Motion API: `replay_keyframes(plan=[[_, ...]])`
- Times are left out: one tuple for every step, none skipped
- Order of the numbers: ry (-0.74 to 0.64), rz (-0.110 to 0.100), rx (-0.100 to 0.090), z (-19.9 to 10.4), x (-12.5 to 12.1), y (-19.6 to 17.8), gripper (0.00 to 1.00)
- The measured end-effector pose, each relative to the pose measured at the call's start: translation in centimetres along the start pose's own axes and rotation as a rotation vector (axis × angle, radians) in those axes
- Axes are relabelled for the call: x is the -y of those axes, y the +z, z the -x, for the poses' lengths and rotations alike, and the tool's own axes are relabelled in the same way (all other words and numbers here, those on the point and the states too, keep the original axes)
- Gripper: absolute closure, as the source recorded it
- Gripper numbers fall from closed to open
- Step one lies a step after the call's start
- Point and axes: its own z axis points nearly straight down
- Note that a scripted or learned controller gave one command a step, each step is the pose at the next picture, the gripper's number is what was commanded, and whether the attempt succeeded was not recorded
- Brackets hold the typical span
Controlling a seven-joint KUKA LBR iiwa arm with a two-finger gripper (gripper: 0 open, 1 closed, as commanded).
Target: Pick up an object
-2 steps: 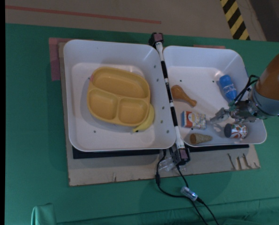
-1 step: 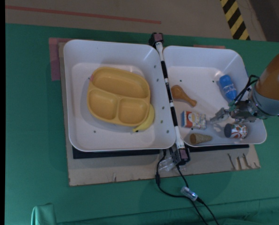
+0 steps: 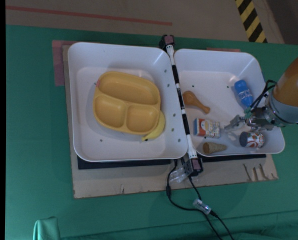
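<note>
Lengthwise, the drumstick [image 3: 196, 102] runs diagonally (knob toward upper left), while the pincer [image 3: 237, 123] hovers open.

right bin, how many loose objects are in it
5: chicken drumstick upper left, blue bottle upper right, small carton centre, cone at the front, round can front right; the arm may hide more.

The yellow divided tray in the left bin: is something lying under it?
A banana sticks out from beneath the yellow divided tray, at its lower right corner. Its remaining part is covered, and whatever else might lie beneath cannot be seen.
</note>
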Motion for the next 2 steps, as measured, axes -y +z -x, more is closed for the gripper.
replay_keyframes(plan=[[0.008,0.012,0.009,0.4,-0.2,-1.5,1.0],[-0.003,-0.005,-0.007,-6.2,-11.9,0.2,1.0]])
